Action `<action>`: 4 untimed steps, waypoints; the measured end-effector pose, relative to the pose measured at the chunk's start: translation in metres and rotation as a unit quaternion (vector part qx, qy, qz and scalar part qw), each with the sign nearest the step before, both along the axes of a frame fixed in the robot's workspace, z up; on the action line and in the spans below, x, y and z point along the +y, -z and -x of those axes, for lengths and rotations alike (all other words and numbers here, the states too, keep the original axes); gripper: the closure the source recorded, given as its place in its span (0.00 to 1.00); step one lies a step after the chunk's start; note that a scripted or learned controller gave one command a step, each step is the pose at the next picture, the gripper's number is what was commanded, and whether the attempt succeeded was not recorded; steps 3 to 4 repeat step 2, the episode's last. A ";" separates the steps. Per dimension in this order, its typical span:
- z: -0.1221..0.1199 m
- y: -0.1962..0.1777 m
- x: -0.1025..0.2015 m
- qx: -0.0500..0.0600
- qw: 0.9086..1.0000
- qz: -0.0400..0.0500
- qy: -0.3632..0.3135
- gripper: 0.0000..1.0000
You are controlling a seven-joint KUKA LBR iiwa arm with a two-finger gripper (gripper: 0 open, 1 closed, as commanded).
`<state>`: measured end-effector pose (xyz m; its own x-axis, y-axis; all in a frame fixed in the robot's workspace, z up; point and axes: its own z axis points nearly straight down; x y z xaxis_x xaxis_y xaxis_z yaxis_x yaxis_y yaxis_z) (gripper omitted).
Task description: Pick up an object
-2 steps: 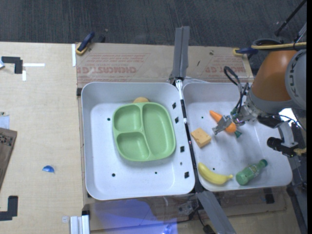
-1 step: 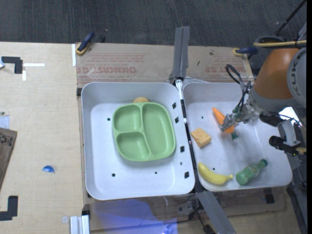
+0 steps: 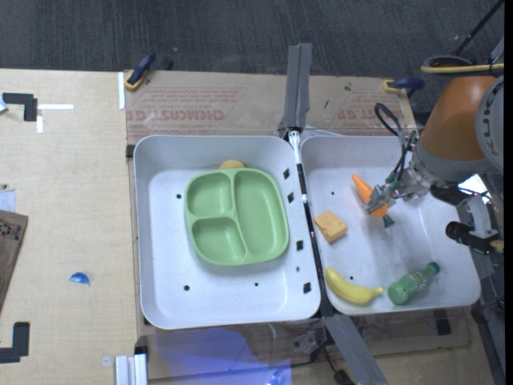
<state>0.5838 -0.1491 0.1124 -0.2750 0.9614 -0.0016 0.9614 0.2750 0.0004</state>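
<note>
Arm low over the right bin [image 3: 449, 299]
The arm slants in from the right, its gripper [image 3: 382, 205] touching the carrot [image 3: 365, 189] (jaws' state cannot be told); sponge [image 3: 330, 225] lies nearby.

Two white bins sit before me: the left bin [image 3: 152, 239] and the right bin [image 3: 449, 291]. In the left bin I count one green divided plate [image 3: 237, 216]. Right of that plate I count one carrot [image 3: 362, 188], one yellow sponge block [image 3: 330, 226], one banana [image 3: 353, 288] and one green bottle [image 3: 412, 284].
</note>
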 end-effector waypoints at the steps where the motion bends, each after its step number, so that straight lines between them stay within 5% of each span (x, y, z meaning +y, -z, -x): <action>1: -0.007 0.020 -0.032 -0.001 0.993 0.000 -0.114 1.00; 2: -0.022 -0.101 -0.019 0.000 1.000 0.000 0.028 1.00; 4: -0.022 -0.101 -0.019 0.000 1.000 0.000 0.028 1.00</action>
